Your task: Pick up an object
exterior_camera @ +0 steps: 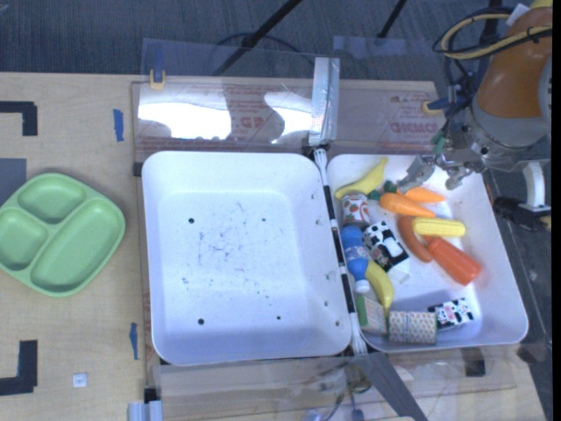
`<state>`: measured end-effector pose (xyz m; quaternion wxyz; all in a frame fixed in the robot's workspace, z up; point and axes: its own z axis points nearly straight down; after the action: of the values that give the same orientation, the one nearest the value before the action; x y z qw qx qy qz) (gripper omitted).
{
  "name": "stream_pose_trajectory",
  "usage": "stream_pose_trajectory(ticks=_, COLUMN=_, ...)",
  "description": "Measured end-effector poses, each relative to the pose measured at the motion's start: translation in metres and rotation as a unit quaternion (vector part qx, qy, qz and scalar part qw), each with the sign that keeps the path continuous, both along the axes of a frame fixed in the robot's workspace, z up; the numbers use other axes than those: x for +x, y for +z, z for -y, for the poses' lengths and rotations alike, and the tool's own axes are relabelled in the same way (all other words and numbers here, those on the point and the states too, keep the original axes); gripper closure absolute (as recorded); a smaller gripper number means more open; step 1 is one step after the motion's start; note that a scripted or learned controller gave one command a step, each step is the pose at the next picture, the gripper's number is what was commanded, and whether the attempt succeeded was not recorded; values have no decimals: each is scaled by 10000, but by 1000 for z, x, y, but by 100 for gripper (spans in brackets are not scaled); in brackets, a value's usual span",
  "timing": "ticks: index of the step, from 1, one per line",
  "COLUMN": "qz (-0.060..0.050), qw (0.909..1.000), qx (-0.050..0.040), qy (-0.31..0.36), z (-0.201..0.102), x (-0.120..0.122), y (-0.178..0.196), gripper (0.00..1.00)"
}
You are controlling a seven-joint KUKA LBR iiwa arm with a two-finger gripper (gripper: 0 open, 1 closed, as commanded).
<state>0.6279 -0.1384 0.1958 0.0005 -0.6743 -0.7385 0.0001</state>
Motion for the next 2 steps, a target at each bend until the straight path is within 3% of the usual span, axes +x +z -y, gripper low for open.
stream_pose_trajectory(ticks=1, qz=17, qw=9939, qx=-4, qy=1106, z=-8, x=40, y=-89, gripper=0)
stream_pose_trajectory(ticks=2, qz=-34, qw=9870, qx=-11, qy=1606, z=-13, x=37, y=-109, gripper=0)
